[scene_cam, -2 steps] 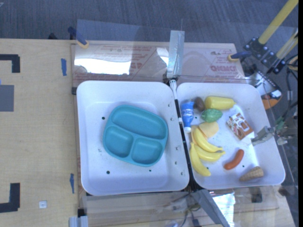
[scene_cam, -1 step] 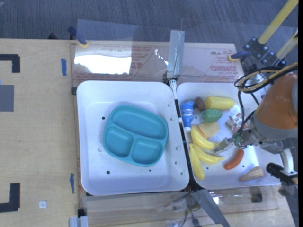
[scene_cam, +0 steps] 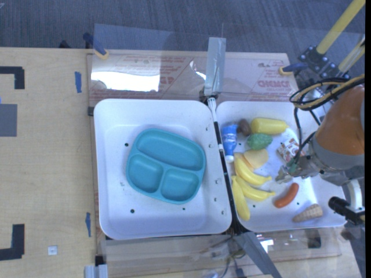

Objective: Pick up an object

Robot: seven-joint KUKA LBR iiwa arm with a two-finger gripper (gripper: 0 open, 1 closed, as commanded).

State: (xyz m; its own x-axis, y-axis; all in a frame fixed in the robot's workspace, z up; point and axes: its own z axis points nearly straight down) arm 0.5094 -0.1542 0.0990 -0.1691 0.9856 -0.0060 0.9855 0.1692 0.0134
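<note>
The right bin (scene_cam: 268,216) holds several toy foods. Three yellow bananas (scene_cam: 250,177) lie along its left side, beside a pale yellow wedge (scene_cam: 256,157). At the back are a blue bottle (scene_cam: 229,139), a green piece (scene_cam: 259,141), a small brown piece (scene_cam: 244,126) and a long yellow piece (scene_cam: 268,125). A red sausage (scene_cam: 286,196) and a tan ice-cream cone (scene_cam: 307,213) lie near the front. My gripper (scene_cam: 288,171) hangs low over the bin's middle, just above the sausage and right of the bananas. A small red-and-white item (scene_cam: 288,149) sits just behind it.
The left bin (scene_cam: 110,172) carries a teal divided plate (scene_cam: 166,165). A metal divider post (scene_cam: 215,68) stands behind the seam between the bins. The grey and orange arm (scene_cam: 345,132) with black cables covers the right bin's right side.
</note>
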